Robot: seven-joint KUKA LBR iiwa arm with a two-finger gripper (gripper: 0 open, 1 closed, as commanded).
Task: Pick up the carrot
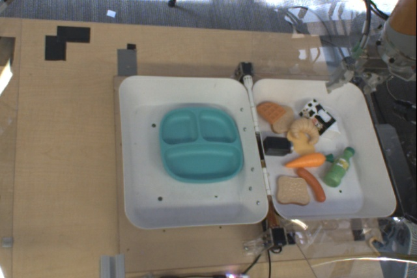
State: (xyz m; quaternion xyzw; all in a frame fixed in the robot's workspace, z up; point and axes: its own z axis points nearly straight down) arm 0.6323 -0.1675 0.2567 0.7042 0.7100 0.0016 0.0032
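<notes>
Risks pinching the green plastic bottle (pixel 339 168) or red sausage (pixel 313 184) crowding the small orange carrot (pixel 305 161); claw state impossible to tell.

An orange carrot (pixel 306 161) with a small green tip at its right end is seen lying flat, nearly horizontal, slightly tilted up to the right. It is located in the right bin (pixel 371 195), lower right of the frame.
</notes>
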